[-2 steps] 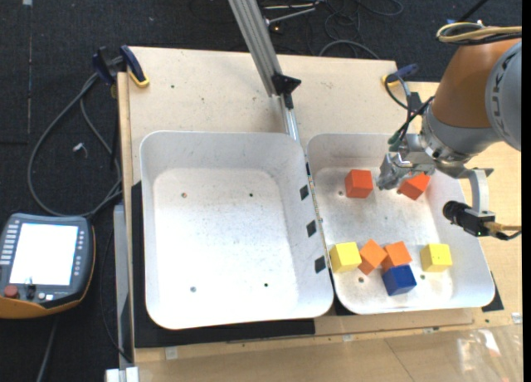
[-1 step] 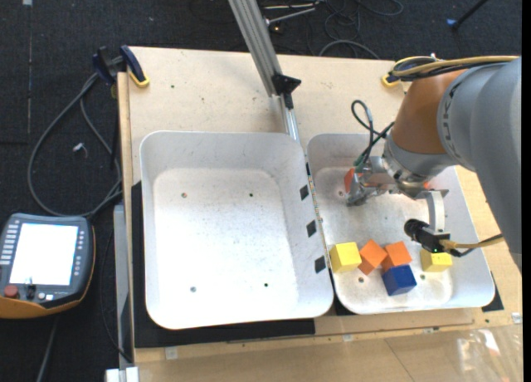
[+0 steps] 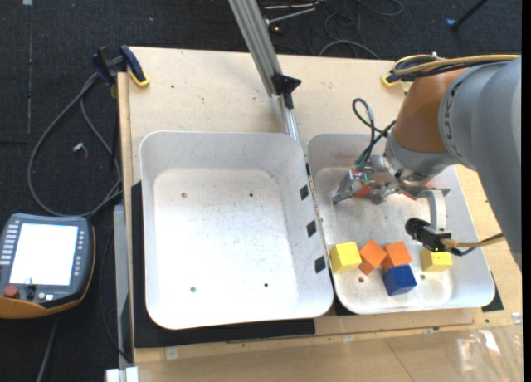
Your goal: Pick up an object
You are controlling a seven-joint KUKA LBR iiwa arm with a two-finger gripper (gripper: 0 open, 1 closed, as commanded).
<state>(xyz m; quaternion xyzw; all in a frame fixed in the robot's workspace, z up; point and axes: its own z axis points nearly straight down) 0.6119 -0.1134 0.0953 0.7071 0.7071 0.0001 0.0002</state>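
Over right bin (image 3: 465,285) pincer (image 3: 358,187) state unclear; I aim lower, nearer, at orange block (image 3: 373,254), avoiding neighbours.

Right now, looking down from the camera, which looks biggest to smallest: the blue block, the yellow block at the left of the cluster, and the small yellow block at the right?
1. Blue block and left yellow block: too alike to rank.
2. Right yellow block: looks smallest, though a black part overlaps its upper edge.

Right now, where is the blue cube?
The blue cube lies in the right bin, near its front edge, touching the orange cubes behind it, with one yellow cube to its left and another to its right.
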